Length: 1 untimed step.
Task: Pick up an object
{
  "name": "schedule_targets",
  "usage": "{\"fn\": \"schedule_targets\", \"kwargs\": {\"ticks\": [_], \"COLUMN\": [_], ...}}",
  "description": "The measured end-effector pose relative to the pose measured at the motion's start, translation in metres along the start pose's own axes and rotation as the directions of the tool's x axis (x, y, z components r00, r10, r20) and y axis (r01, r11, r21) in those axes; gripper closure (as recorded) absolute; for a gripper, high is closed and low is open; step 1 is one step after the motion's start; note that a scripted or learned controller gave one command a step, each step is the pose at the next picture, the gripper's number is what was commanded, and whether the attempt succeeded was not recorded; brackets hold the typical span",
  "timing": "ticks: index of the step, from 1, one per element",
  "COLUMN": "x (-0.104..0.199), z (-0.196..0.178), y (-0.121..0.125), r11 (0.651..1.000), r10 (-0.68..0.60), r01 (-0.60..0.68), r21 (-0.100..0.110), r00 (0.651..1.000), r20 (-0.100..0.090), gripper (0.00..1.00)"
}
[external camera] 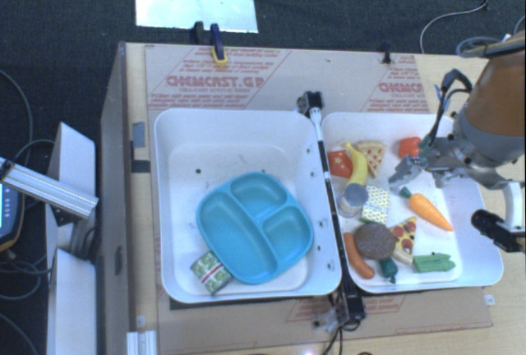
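Here the claw (408, 173) hovers above the right bin (485, 263) beside the carrot (429, 211) (its spread is unclear).

Single fixed camera, high above bench (246, 70), slanted downward, both white bins (177, 181) framed, arm (501, 111) perhaps cropped at right

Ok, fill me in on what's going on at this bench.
A grey and orange robot arm reaches in from the right over the right bin, which holds toy food: a carrot, a banana, a pizza slice and more. Its gripper hovers just above the carrot, with nothing visibly held. The left bin holds a blue divided plate and a small packet.
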State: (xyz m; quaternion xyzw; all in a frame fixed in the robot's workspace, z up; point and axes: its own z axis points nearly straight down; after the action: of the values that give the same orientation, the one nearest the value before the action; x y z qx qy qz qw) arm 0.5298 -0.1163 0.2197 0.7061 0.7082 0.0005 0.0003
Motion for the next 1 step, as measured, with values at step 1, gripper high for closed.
{"fn": "schedule_targets", "kwargs": {"ticks": [1], "x": [-0.0022], "z": [0.0980], "y": [0.1380], "r11": [1.000], "r10": [-0.001], "r01": [0.001], "r21": [0.003], "r00": [1.000], "r20": [0.000], "gripper": [0.00]}}
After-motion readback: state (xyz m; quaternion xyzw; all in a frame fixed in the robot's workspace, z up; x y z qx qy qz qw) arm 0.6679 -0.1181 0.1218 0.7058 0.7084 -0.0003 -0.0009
